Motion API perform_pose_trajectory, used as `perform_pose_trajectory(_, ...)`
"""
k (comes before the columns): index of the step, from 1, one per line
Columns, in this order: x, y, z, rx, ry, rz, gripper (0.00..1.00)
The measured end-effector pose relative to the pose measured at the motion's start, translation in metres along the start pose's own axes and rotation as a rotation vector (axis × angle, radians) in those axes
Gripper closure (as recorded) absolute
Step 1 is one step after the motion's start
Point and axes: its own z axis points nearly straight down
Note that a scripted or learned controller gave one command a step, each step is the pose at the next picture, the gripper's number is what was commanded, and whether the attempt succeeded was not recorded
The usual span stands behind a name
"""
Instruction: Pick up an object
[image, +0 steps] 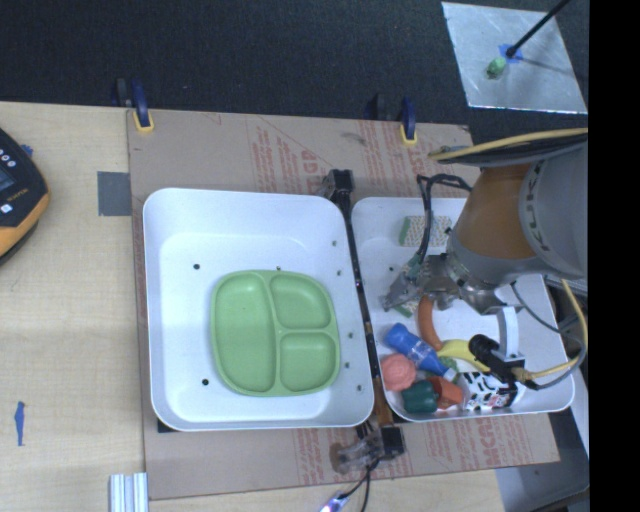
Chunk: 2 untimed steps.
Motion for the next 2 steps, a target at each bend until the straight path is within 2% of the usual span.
perform_pose_trajectory(1,-0.001,0.0,-0.01,0.002,-0.001,-0.003,1.0)
perform_pose_trajectory(2,0.064,0.088,-0.103,-0.003,0.0,0.0,1.0)
